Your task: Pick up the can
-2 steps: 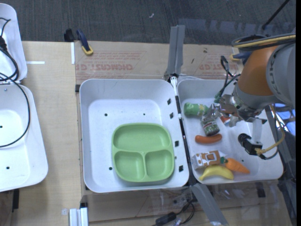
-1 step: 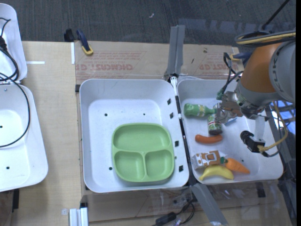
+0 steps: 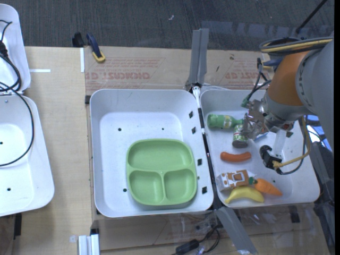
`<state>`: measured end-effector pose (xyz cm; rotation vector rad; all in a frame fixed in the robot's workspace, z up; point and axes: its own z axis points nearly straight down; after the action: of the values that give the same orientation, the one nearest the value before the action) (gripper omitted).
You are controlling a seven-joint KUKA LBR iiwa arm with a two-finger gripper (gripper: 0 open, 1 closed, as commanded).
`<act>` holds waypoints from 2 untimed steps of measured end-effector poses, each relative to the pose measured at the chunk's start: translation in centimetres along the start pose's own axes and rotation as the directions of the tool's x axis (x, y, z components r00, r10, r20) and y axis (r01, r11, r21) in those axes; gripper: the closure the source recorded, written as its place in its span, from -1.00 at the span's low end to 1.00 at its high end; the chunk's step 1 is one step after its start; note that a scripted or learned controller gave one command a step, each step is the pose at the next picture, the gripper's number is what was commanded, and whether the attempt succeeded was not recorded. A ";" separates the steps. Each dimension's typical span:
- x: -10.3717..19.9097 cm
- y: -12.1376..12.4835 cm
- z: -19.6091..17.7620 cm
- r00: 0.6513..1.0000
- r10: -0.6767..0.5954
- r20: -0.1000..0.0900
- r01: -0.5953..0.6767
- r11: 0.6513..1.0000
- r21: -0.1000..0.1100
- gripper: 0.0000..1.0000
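Observation:
The can (image 3: 240,138), small, grey and dark, is in the right bin (image 3: 297,195) near its middle and leans to one side. My gripper (image 3: 249,125) is directly over the can's upper right end and touches or nearly touches it. The wrist hides where the two meet. The grey arm with its orange band (image 3: 287,84) reaches in from the right, above the bin's back right part.
A green bottle (image 3: 222,122) lies just left of the can. In front of the can are a red sausage (image 3: 235,156), a small carton (image 3: 235,179), a banana (image 3: 245,195) and a carrot (image 3: 267,186). The left bin (image 3: 106,121) holds a green divided plate (image 3: 161,171).

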<state>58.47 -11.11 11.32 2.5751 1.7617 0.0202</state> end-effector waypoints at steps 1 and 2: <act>-2.4 6.3 -7.9 0.998 0.065 0.002 -0.066 0.998 0.025 1.00; -2.4 6.3 -7.8 0.998 0.065 0.003 -0.065 0.998 0.026 -1.00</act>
<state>63.32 -15.53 19.32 2.6484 1.6884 -0.0039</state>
